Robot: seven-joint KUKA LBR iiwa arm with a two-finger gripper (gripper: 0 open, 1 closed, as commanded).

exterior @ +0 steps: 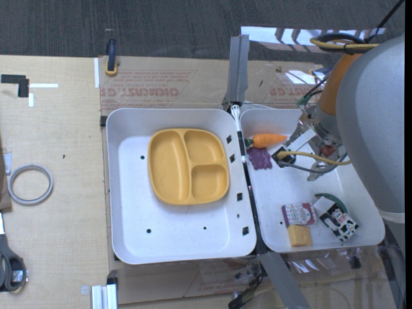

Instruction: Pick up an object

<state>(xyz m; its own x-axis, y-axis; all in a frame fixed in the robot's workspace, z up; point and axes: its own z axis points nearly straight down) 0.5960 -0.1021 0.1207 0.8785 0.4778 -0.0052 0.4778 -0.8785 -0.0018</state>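
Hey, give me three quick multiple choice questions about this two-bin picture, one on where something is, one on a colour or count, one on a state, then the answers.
1. Where does the divided plate lie?
A. in the left bin
B. in the right bin
C. on the wooden bench

2. What colour is that plate?
A. blue
B. yellow
C. red

3. How does the plate sit?
A. upside down
B. leaning on a bin wall
C. flat, hollows facing up

Answers: 1 A, it rests on the floor of the left bin, while the carrot and the purple piece lie in the right bin. 2 B, it is yellow all over. 3 C, all three of its hollows show from above.
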